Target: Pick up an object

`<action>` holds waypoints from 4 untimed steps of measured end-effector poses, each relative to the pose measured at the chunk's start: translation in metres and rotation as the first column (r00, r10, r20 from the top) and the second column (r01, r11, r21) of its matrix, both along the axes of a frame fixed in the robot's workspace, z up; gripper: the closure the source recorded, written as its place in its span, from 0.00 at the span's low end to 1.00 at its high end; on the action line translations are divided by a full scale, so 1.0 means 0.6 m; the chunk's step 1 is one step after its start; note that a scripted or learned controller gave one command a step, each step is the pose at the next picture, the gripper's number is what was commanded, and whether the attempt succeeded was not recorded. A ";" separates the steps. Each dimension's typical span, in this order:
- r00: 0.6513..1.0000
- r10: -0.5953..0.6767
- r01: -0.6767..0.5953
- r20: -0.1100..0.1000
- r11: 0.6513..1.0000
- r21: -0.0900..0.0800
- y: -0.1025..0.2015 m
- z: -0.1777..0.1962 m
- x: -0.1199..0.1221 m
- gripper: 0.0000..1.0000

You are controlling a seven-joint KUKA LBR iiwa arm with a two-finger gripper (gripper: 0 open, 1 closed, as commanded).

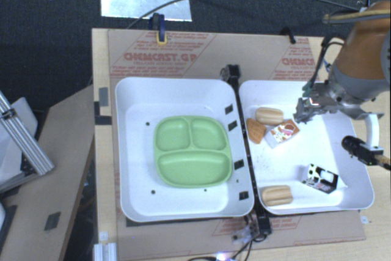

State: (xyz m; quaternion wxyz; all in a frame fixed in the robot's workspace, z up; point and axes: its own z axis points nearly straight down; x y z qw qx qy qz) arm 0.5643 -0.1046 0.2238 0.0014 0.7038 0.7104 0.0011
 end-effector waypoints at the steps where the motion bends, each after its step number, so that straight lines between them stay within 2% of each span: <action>1: 1.000 0.001 -0.001 -0.001 1.000 0.002 0.081 -0.016 0.030 1.00; 2: 1.000 0.000 0.000 0.000 1.000 0.002 0.159 0.000 0.051 1.00; 3: 1.000 0.001 -0.001 -0.001 1.000 0.002 0.242 -0.016 0.085 1.00; 4: 1.000 0.000 0.000 0.001 1.000 0.003 0.318 0.005 0.112 1.00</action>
